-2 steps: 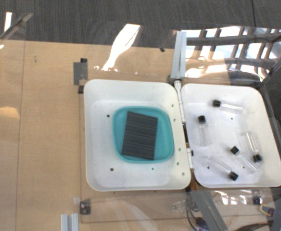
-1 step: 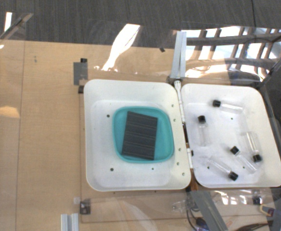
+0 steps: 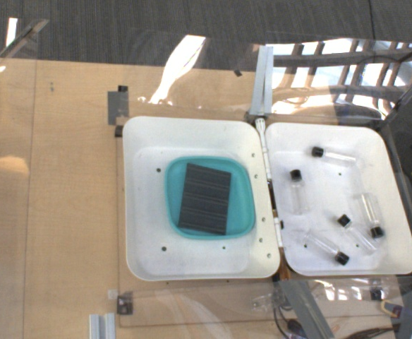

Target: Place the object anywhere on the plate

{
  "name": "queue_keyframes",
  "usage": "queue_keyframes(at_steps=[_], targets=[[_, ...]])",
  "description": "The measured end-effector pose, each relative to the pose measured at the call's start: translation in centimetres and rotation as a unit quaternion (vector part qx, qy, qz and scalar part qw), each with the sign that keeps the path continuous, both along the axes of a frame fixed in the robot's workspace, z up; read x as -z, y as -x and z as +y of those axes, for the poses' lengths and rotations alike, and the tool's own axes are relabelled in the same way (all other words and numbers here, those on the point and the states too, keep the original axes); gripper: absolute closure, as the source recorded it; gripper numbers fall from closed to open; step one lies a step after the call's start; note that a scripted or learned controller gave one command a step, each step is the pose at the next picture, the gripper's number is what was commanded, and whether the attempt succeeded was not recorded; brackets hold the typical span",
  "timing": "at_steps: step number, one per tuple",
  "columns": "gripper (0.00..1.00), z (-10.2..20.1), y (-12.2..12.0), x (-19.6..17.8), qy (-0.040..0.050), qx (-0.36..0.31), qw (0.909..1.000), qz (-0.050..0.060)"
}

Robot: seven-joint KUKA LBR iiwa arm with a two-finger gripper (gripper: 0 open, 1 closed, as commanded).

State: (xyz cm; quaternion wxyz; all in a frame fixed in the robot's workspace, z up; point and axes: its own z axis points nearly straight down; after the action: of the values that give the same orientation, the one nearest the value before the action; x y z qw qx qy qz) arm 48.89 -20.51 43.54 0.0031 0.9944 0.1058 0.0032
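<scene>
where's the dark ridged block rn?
Camera view: the dark ridged block lies on the teal plate in the left bin, apart from the vials in the right bin.

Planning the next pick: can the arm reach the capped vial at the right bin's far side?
Likely yes: the vial lies flat in the right bin, apart from the other vials, nothing over it.
</scene>
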Motion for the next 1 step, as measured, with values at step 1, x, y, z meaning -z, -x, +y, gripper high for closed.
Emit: queue_keyframes(at_steps=[1], targets=[[0.0, 0.01, 0.0, 0.0, 0.0, 0.0, 1.0, 0.0]])
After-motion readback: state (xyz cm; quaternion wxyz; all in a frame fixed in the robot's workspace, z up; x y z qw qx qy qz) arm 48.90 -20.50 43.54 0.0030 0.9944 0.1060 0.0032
